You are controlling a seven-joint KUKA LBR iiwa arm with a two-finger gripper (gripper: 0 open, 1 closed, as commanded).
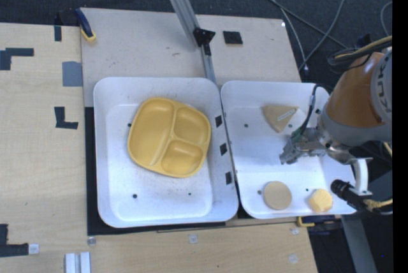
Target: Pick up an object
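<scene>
The pincer (292,154) is dark grey metal, on an arm (357,103) with an orange band over grey. Beneath it the bin (255,163) is white. Just above it lies a tan wedge (280,116); below it a pale beige disc (277,195), and below to its right a yellow lump (320,200). Far left, a mustard-yellow divided plate (169,136) rests in the other white bin (115,201).
</scene>
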